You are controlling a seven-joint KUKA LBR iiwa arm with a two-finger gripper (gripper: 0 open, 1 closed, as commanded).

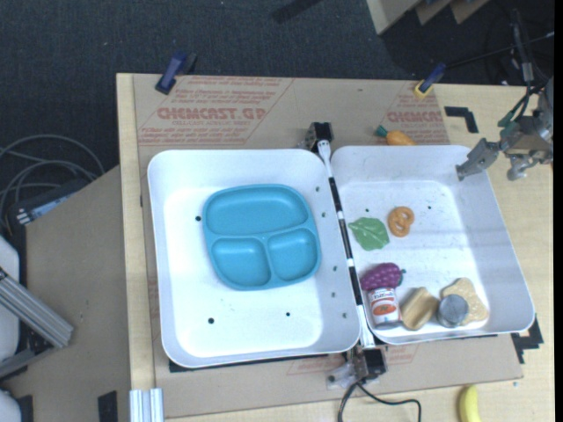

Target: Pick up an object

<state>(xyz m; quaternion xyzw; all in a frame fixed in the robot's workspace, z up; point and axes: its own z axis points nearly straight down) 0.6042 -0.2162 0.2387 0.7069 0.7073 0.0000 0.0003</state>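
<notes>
In the camera view we find the toy food clustered in the right bin (493, 236), toward the lower middle of the frame, while the gripper (495, 159) hangs at the upper right, over that bin's far right corner and well apart from every piece. The nearest item to it is the small pretzel (401, 221), lower and to the left; just beside the pretzel lies a green leaf (369, 231).

We see the gripper's two grey fingers splayed apart, one (471, 163) reaching left over the bin's corner, the other toward the frame's right edge, with nothing between them and nothing touched.

Along the bin's lower edge sit a bunch of purple grapes (382, 276), a small can with a red label (383, 306) just below it, a tan bread roll (419, 308), and a grey round piece (454, 309) resting against a pale biscuit-like shape (472, 298) (we cannot tell what that one is).

The left bin (176, 262) holds a blue divided plate (261, 236), lying flat.
</notes>
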